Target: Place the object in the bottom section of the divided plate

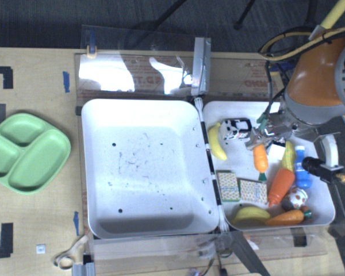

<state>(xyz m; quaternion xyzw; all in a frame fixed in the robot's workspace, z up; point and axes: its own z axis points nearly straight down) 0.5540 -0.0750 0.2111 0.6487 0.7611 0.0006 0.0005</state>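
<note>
1. Green and three-sectioned, the divided plate lies on the wooden bench at the left edge of the frame, well apart from both bins; its large section faces lower right and holds nothing.
2. White left bin fills the middle of the frame, with only faint scuffs on its floor.
3. White right bin sits just beside it at the right of the frame and holds a crowd of toy foods.
4. Grey arm with its orange band comes in from the upper right, and the gripper hangs low over the upper part of the right bin.
5. Directly under the gripper sits a small orange carrot-like piece, its top touching or just below the fingertips; the view does not make clear whether the fingers clamp it, nor how far apart they stand.
6. Left of the gripper lie a yellow banana against the bin's left wall and a black-and-white toy.
7. Lower in the bin: two patterned square packets, a larger orange carrot, a blue bottle, a second banana, another carrot and a small round ball.
</note>
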